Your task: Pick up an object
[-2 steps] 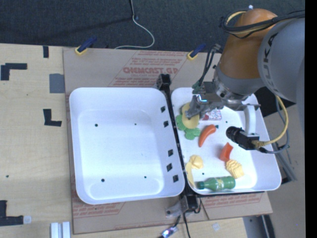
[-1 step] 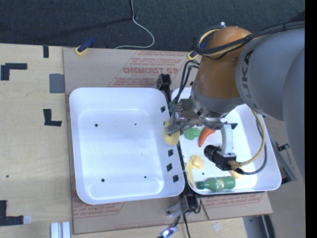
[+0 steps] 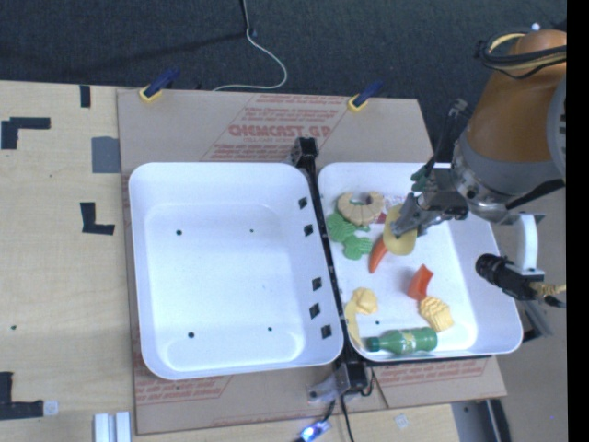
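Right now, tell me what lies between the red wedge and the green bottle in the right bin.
In the camera view, a ridged yellow piece lies between the red wedge and the green bottle, toward the right bin's near edge.

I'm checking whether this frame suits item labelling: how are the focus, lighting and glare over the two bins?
Camera view: even, soft lighting, faint shadows; the left bin is bright white without harsh glare; small items like the green bottle look slightly soft; the gripper blurs against a yellow item.
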Tool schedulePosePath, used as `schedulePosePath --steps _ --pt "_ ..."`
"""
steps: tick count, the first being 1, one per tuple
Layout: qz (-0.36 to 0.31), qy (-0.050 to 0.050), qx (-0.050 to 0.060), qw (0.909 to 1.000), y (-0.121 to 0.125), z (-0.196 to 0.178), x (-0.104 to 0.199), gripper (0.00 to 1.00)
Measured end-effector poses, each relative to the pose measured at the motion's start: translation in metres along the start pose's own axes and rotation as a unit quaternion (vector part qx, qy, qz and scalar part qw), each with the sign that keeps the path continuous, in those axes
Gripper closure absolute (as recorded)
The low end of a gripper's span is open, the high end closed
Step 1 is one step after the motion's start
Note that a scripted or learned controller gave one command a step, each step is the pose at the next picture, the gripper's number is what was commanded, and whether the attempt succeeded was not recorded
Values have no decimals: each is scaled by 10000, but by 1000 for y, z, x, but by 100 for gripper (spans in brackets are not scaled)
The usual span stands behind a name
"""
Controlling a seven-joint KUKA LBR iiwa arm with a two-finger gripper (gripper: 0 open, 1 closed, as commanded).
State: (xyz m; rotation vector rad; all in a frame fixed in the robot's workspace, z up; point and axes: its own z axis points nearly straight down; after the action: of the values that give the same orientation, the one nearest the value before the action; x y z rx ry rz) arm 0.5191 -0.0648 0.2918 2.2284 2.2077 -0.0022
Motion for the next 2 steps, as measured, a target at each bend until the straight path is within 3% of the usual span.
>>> schedulePosePath --steps 1,2 --pt "-86 26 17 10000 27 8 78 100" --pt "-79 28 45 10000 -17 24 133 100"
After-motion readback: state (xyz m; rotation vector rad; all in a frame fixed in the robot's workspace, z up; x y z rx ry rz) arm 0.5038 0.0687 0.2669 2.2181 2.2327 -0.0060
